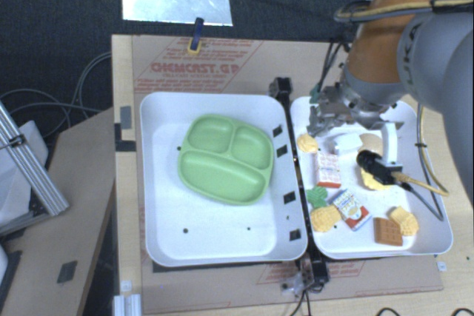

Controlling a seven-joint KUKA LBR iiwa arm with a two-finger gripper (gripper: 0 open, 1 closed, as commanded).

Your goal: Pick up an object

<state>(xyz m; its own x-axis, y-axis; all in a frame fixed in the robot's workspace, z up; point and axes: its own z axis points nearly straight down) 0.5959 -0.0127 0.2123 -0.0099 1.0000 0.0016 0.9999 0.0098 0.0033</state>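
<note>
"Where is the arm working right now?"

"It's reaching in from the right. The gripper (321, 122) is hanging over the far left corner of the right bin (415, 242). From where I'm standing I can't tell whether it's open or closed."

"What's lying near it?"

"A round yellow cracker (306, 143) is sitting just beside it, close against the bin's left wall. A red and white packet (328, 171) is lying a little nearer to us, apart from the gripper. Closer still, a green piece (317, 196), a round cookie (324, 218) and a blue and red packet (350, 207) are crowding together. A brown cracker (387, 231) is lying by the near edge."

"And the other bin?"

"The left bin (215, 229) is holding a green divided plate (226, 159), lying flat, well away from the gripper."
</note>
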